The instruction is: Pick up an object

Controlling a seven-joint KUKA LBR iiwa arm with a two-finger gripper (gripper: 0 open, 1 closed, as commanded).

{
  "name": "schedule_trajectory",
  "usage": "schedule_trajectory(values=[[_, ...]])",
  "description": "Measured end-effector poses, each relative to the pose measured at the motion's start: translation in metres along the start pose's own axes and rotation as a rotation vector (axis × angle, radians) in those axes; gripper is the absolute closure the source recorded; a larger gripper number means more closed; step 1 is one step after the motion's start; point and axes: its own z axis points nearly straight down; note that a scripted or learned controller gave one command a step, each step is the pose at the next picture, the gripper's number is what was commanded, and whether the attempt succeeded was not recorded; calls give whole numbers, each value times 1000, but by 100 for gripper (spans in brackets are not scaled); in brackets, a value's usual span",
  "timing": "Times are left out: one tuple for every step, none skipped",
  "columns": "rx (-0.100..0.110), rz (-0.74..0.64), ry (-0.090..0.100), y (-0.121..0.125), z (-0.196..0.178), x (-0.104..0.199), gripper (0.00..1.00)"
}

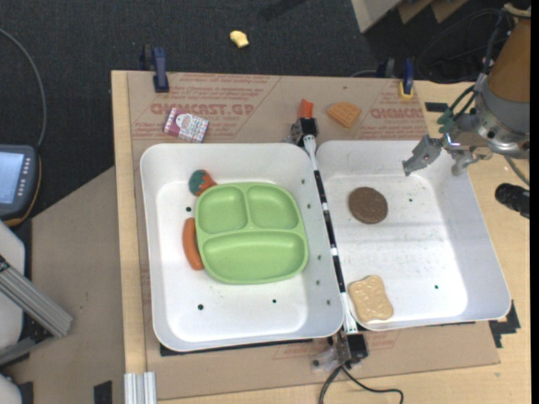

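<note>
In the right bin (472,251), a round brown cookie (368,204) lies near the back left and a tan cracker (371,299) rests at the front left corner. My gripper (439,160) hangs over the bin's back right part, to the right of the cookie and apart from it. Its fingers (417,159) are open with nothing between them. In the left bin (168,310) sits a green divided plate (250,231). An orange sausage-shaped piece (193,244) lies along the plate's left side, and a small green and red item (200,181) is at its back left corner.
Behind the bins on the cardboard lie an orange cracker (344,114), a small orange and black item (305,116) and a printed card (186,124). Blue clamps (157,67) hold the board's back edge. A yellow scrap (240,38) lies on the dark floor.
</note>
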Motion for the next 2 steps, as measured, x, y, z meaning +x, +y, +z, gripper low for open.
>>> schedule_trajectory(values=[[8,-5,4,-1,68,54,0],[7,0,2,-7,152,56,0]])
